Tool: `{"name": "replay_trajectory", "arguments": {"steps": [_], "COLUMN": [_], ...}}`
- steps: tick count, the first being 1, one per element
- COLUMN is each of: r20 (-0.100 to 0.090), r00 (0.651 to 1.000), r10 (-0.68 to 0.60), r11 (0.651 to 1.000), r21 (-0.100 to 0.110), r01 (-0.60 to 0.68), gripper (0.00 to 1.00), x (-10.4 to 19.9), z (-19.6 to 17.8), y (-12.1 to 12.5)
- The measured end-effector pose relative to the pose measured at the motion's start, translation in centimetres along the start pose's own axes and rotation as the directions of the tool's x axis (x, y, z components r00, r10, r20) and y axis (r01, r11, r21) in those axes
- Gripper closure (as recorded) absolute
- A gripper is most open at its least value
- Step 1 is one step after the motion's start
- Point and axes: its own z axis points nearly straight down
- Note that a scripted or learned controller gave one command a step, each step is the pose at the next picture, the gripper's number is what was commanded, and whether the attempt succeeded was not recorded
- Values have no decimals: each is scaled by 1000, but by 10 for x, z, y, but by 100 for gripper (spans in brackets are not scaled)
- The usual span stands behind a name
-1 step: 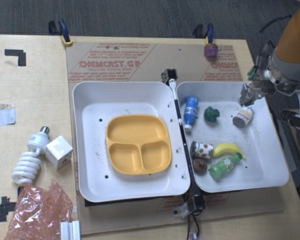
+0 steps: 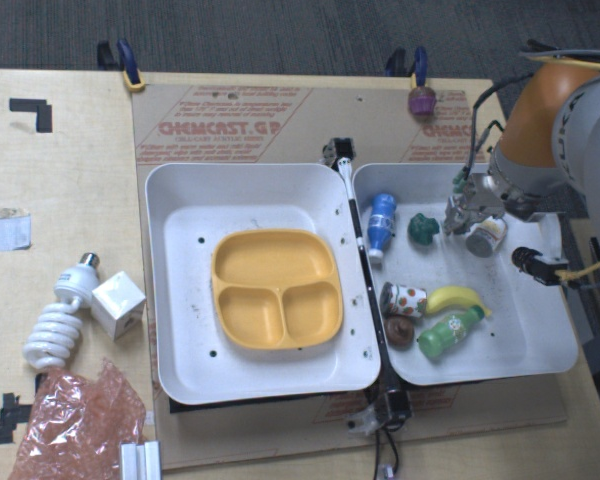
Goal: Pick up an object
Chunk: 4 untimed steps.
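End effector (image 2: 467, 215) down in right bin (image 2: 540, 358), just beside green object (image 2: 423, 229); I can't tell its grip state.

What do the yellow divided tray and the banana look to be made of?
The tray looks like moulded plastic, matte: even yellow, rounded compartments. The banana is likely a plastic toy, smooth and slightly glossy, though a real fruit cannot be ruled out.

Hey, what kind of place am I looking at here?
Probably a robotics lab test bench. A grey and orange robot arm reaches over two white bins holding toy-like items such as a banana, on protective sheeting held by clamps.
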Motion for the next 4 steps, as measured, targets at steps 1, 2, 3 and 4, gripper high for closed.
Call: {"name": "replay_trajectory", "arguments": {"steps": [1,2,3,4], "r20": [0,-1,0,0], "r00": [1000,1000,1000,1000], "r10": [4,5,6,1], "r11": [1000,1000,1000,1000], "r21": [0,1,-2,0], "r01": [-4,-5,-6,-1], "gripper": [0,0,100,100], "x": [38,61,61,116], "z": [1,2,-8,-99], "y": [-55,-129,-127,-43]}}
